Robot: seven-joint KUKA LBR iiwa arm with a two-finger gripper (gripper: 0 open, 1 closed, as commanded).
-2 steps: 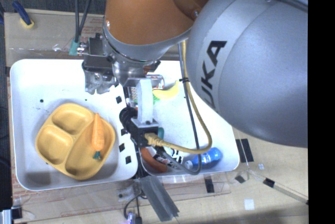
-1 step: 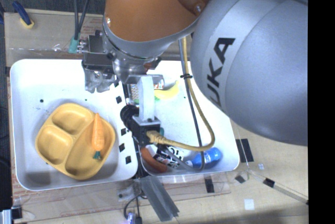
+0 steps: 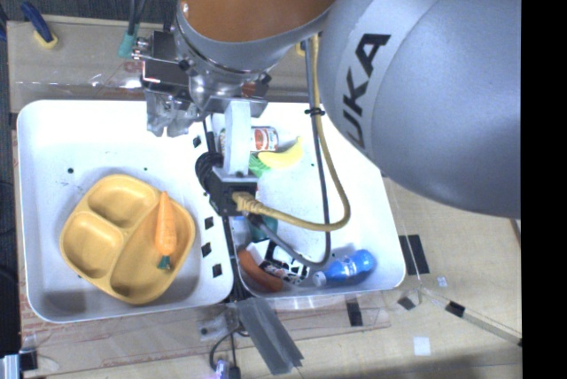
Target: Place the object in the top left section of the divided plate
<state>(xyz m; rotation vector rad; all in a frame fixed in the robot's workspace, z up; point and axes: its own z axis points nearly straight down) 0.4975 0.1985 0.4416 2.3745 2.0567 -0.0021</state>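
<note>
Yellow divided plate [image 3: 93,237] noted in left bin [image 3: 44,138]; carrot [image 3: 165,225] seen lying in the plate's large right section; gripper [image 3: 166,114] poised over left bin's far edge, grip state not discernible; can [image 3: 264,139], banana [image 3: 285,158] and blue bottle [image 3: 351,266] recorded in right bin [image 3: 376,227].

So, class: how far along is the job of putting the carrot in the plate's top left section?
Done: the carrot lies on the yellow plate, but in its big right section. In hand: the claw hovers over the far edge of the left bin, apart from the carrot. Left: moving the carrot into the top left section.
</note>
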